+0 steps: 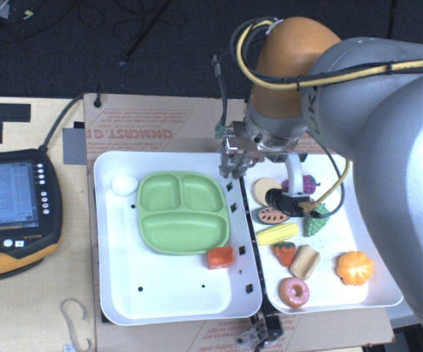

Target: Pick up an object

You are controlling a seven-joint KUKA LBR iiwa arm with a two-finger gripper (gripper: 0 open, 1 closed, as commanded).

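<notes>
1. two bins: the gripper (234, 163) hangs over the rims where they meet, at the far end; open or closed, i cannot tell.
2. nearest objects, in the right bin (328, 299): cookie (264, 189), corn (277, 233).
3. risk: lowering here could strike the rims, or jostle the crowded toys and miss.
4. the cardboard (152, 127) has red print, upside down, roughly "chemcast".

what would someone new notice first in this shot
The big grey arm with its orange band looms at the upper right, its gripper hanging over the divide between the two bins. A green sectioned plate dominates the left bin, with a red block beside its corner. The right bin holds a bright cluster of toy food, including corn, a doughnut and an orange.
</notes>
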